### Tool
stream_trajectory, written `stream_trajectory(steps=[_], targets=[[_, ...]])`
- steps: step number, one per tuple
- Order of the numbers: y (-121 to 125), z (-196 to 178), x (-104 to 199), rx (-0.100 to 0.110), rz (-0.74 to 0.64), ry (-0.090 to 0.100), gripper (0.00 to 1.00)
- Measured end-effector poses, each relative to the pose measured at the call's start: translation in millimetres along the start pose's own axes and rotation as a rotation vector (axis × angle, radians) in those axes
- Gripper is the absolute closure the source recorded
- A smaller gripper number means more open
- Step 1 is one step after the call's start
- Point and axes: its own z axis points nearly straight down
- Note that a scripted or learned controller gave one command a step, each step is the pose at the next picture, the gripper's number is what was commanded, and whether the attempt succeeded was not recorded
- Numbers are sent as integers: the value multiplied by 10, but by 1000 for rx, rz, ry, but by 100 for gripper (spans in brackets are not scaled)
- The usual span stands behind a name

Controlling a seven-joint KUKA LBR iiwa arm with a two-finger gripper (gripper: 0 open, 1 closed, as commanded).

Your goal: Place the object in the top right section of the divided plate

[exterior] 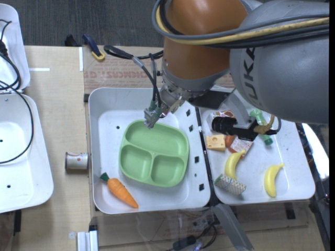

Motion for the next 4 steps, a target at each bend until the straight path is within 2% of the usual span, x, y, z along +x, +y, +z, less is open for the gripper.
stream_trajectory(steps=[1, 2, 3, 4], targets=[[-151, 970, 463, 2, -37, 2, 100], [-121, -1141, 231, -1, -99, 0, 100], [-199, 189, 489, 2, -14, 1, 100], [-227, 1395, 204, 2, -231, 3, 100]])
